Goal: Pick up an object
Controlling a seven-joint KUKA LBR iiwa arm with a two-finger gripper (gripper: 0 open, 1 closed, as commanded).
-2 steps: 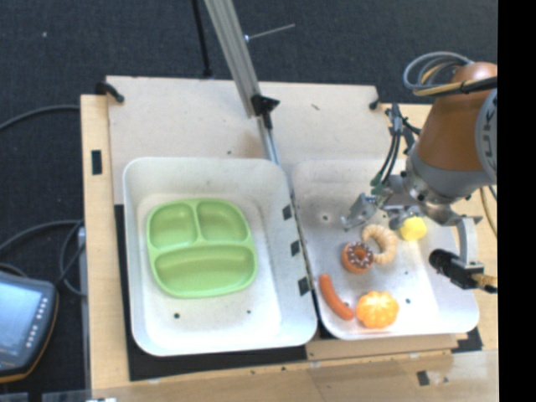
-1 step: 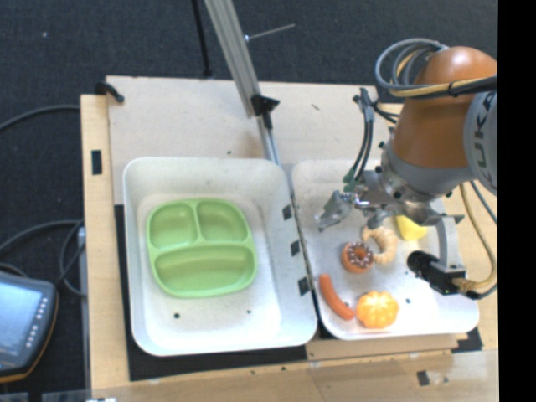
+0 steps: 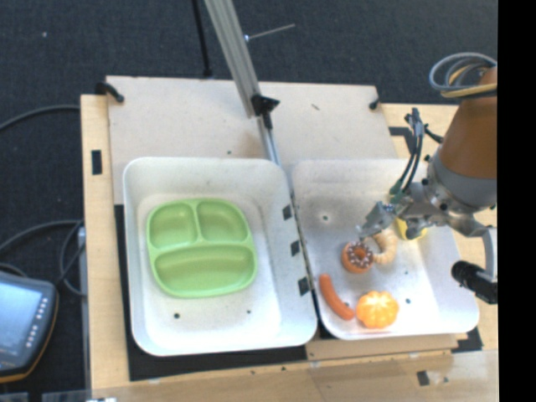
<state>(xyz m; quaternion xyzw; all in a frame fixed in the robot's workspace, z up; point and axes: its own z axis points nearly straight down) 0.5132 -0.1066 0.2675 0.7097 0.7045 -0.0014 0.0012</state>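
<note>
The two white bins [image 3: 209, 325] look like smooth plastic with a slight sheen. The green divided plate [image 3: 201, 247] in the left of the frame is matt plastic. The bench [image 3: 184, 120] looks like pale, matt wood board. The slanted rail [image 3: 230, 36] at the top is ribbed metal.

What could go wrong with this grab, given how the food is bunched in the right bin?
The gripper sits low over the donut, which touches a pale pastry; closing here may nudge both or catch neither. The sausage and orange lie close by near the right bin's front wall, so a pushed donut could knock into them. The orange looks round and may roll.
</note>
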